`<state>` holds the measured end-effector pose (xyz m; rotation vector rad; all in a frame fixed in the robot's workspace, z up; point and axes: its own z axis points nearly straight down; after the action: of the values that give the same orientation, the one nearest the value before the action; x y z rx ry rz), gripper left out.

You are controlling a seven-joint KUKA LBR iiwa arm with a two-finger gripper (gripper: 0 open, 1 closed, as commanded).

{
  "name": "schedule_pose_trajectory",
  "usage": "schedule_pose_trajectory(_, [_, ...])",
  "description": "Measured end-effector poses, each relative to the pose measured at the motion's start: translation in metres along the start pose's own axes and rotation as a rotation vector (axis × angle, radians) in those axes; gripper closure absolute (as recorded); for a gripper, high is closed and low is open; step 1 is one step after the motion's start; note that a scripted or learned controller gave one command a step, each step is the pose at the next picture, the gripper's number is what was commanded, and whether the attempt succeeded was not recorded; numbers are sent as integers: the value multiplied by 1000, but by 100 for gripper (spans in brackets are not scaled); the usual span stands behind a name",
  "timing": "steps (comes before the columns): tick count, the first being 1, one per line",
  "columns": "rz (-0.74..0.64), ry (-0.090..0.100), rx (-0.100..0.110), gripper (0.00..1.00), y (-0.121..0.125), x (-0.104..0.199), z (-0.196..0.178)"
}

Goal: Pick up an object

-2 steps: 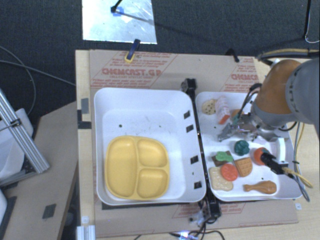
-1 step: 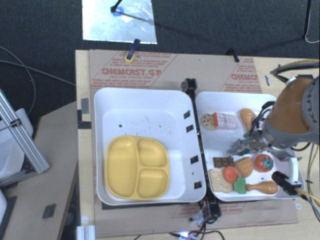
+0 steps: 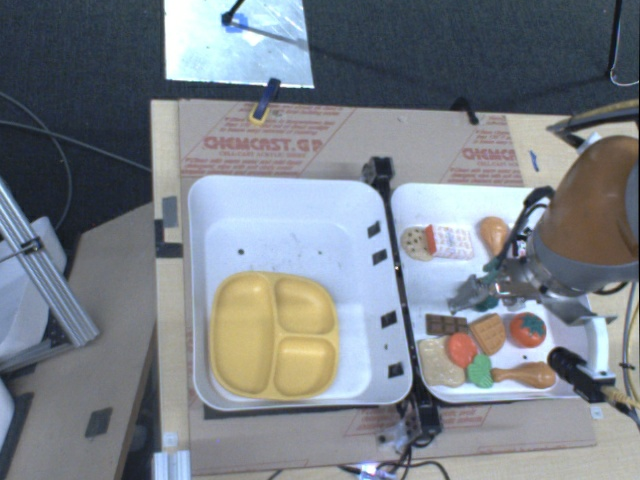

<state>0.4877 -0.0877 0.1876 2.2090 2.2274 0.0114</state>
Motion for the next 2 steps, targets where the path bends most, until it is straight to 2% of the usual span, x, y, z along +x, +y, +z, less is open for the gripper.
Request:
schedule_pose_trajectory(1, [14,-2,5,0,-2,-60,106])
schedule_pose_trajectory(2, [7,-1,1,100,1,-57,90])
